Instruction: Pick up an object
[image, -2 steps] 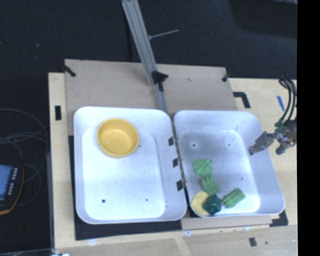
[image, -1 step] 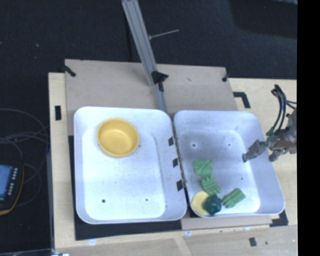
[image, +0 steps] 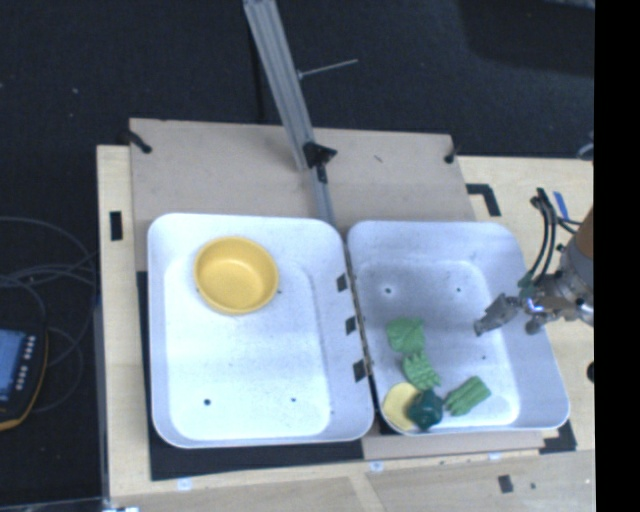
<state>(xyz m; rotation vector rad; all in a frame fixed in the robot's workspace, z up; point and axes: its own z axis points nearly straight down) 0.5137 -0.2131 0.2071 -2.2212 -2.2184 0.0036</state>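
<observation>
In the right bin (image: 440, 250) several small objects lie near the front: a light green piece (image: 405, 335), a second green piece (image: 421, 374), a green oblong piece (image: 466, 395), a dark teal lump (image: 428, 411) and a small yellow disc (image: 399, 402) under it. A yellow bowl (image: 237, 275) sits upright in the left bin (image: 250, 400). My gripper (image: 512, 322) hangs over the right side of the right bin, to the right of and beyond the green pieces. It is open, with nothing between its fingers.
A grey metal rail (image: 285, 85) slants down from the top to the seam between the bins. Cables (image: 545, 235) hang by the wrist at the right. A handheld pendant (image: 18, 372) lies off the bench at far left.
</observation>
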